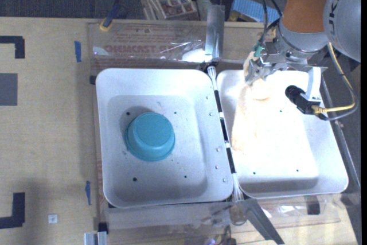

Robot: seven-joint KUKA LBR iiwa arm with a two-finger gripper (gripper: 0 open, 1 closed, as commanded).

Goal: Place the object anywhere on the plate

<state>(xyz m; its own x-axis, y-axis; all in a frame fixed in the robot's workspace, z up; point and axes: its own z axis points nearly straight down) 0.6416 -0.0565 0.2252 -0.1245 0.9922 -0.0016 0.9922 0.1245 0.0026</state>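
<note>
A round blue plate lies in the middle of the left bin. My gripper hangs over the back left corner of the right bin, under the arm's orange band. Right beneath it is a pale peach object, washed out against the white floor. Whether the gripper touches this object is unclear. A faint peach patch spreads along the right bin's left side, and its outline is too blurred to make out.
A black fitting with a yellow cable juts from the arm over the right bin's back. A ridge divides the two bins. Behind them lie a clear plastic sheet and a metal post.
</note>
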